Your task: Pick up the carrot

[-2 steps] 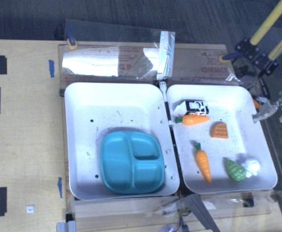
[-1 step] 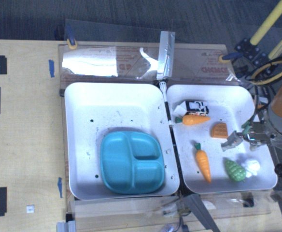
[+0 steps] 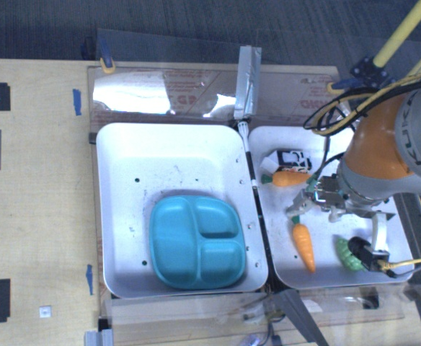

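Note:
Two orange carrots lie in the right bin (image 3: 394,278). One carrot (image 3: 290,179) lies crosswise near the bin's back left, its green end pointing left. The other carrot (image 3: 304,246) lies lengthwise near the front, green top pointing away from the front edge. My gripper (image 3: 316,210) hangs between them, just right of both, close above the bin floor. It stands open, with nothing between its fingers.
A green vegetable (image 3: 346,254) lies at the right bin's front right. A small black-and-white item (image 3: 292,157) sits behind the crosswise carrot. The left bin (image 3: 124,157) holds a blue divided plate (image 3: 196,241). A divider wall (image 3: 255,193) separates the bins.

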You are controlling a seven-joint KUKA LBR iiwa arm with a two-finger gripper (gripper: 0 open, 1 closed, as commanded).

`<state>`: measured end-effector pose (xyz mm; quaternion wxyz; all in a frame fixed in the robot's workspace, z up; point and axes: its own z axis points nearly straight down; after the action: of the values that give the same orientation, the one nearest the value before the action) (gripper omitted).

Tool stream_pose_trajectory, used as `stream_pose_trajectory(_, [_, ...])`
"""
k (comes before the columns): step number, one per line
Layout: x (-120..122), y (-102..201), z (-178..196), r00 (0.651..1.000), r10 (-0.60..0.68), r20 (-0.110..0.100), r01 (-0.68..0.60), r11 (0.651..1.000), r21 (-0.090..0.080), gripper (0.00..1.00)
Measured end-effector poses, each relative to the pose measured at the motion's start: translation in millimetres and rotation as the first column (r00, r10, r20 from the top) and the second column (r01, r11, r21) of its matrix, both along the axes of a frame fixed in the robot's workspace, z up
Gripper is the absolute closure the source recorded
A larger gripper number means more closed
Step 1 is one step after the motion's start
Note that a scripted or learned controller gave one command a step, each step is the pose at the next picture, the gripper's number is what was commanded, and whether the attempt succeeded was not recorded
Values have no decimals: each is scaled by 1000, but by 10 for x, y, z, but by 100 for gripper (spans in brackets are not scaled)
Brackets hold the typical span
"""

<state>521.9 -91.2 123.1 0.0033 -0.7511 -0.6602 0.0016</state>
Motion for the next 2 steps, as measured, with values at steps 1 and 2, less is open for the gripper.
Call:
stream_pose_trajectory(1, [-212, -36, -356, 982, 189, 12, -189, 982, -3, 0])
stream_pose_trajectory(2, [-195, -35, -243, 982, 188, 17, -188, 982, -5, 100])
